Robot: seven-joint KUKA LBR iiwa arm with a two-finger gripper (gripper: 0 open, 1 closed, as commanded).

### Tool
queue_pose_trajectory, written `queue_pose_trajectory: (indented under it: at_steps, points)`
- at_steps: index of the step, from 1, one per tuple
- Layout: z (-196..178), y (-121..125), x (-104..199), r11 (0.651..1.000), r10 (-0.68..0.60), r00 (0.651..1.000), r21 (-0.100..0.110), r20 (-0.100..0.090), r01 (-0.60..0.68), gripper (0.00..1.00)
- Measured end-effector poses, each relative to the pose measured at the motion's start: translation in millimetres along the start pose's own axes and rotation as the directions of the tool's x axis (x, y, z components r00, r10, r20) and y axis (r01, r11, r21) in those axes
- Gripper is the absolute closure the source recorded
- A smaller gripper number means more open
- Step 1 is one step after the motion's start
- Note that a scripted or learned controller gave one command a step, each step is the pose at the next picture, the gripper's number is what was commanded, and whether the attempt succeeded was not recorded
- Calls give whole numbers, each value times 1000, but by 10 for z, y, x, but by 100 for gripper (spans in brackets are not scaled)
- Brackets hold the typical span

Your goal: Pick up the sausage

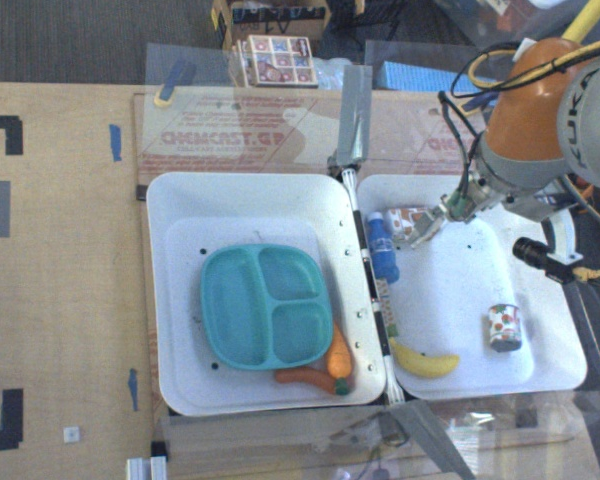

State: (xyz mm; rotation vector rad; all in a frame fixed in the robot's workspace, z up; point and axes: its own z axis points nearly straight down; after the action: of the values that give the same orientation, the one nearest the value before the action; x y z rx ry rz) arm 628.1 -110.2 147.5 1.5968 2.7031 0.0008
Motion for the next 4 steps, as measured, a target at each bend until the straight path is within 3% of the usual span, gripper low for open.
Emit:
queue_pose_trajectory:
  at_steps: [1,2,3,4]
  points:
    - [589,-930,159,999,51,999,-5,2,-51,0]
    - [590,-511,70,889,458,889,-6,2,-458,0]
    - [496,-236,90,957,289,957,-1,2,-289,0]
    - [128,26,-479,983,184,983,-2,3,-184,0]
